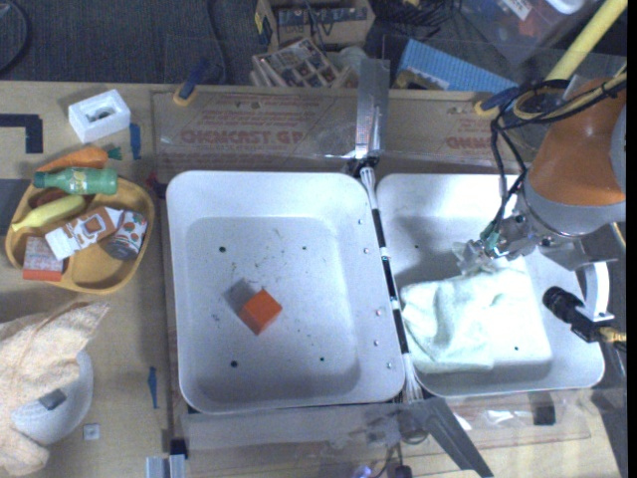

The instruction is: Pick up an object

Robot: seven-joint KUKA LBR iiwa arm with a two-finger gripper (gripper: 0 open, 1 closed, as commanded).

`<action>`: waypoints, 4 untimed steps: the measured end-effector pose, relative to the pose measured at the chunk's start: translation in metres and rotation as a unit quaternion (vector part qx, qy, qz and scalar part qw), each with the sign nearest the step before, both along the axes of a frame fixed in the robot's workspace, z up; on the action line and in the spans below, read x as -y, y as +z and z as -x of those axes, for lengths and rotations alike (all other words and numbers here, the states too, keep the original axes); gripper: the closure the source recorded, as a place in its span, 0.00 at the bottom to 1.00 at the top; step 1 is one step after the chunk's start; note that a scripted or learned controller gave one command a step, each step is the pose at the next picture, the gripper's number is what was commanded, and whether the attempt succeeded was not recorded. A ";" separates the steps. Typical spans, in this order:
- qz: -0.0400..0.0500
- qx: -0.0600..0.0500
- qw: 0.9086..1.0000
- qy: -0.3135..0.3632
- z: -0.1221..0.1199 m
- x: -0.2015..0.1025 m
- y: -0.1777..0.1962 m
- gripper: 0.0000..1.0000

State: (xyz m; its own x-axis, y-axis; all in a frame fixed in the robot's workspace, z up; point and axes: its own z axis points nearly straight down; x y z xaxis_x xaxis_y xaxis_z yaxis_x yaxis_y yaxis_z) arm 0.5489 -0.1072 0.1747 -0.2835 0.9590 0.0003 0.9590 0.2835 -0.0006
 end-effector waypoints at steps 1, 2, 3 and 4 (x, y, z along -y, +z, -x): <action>0.000 0.000 1.000 -0.015 -0.006 0.067 -0.048 1.00; 0.000 0.000 1.000 -0.015 -0.006 0.067 -0.048 0.00; 0.001 0.003 1.000 0.020 -0.029 0.022 -0.086 0.00; 0.001 0.005 1.000 -0.022 -0.071 -0.006 -0.087 0.00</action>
